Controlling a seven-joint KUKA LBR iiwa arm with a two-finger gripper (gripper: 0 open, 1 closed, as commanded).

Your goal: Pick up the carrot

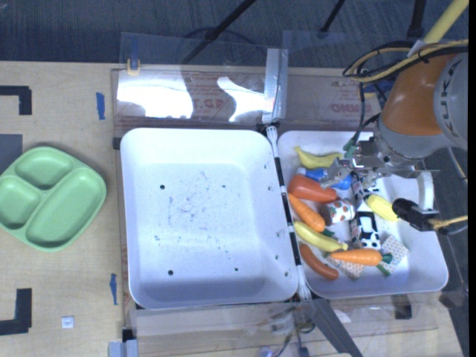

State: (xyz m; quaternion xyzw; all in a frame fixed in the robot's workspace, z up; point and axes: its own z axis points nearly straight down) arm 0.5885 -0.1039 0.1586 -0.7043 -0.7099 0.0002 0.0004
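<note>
The carrot (362,257) lies near the front of the right bin (428,277) (green top pointing right), the tool (355,171) hovering farther back over the toys.

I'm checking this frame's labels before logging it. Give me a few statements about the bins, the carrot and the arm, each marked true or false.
1. The carrot lies in the right bin. True.
2. The carrot is held between the gripper's fingers. False: it lies on the other toys near the bin's front, apart from the gripper.
3. A green divided plate sits on the bench left of the left bin. True.
4. The toy food is piled in the left bin. False: it is all in the right bin.
5. A yellow banana lies near the right bin's back edge. True.
</note>
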